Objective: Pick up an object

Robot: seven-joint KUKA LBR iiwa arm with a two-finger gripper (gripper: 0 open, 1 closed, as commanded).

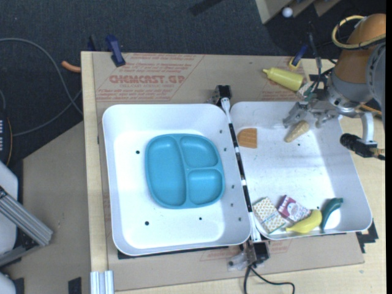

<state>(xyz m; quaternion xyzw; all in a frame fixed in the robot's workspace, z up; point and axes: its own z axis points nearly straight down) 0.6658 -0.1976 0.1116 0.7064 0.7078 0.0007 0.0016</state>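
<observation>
Grey KUKA arm (pixel 358 72) with orange wrist band (pixel 367 29), looped yellow cable (pixel 343 32), and metallic two-finger end effector (pixel 304 116).

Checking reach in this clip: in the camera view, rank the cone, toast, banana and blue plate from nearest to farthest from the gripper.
1. Cone, at the gripper
2. Toast, right bin's left edge
3. Banana, right bin's near corner
4. Blue plate, left bin

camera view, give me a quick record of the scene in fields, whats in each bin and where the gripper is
left bin: blue divided plate
right bin, far end: tan cone-shaped item, brown flat piece
right bin, near edge: banana, two small packets, teal item
gripper: over far end of right bin, by the cone
outside bins: yellow bottle
</observation>
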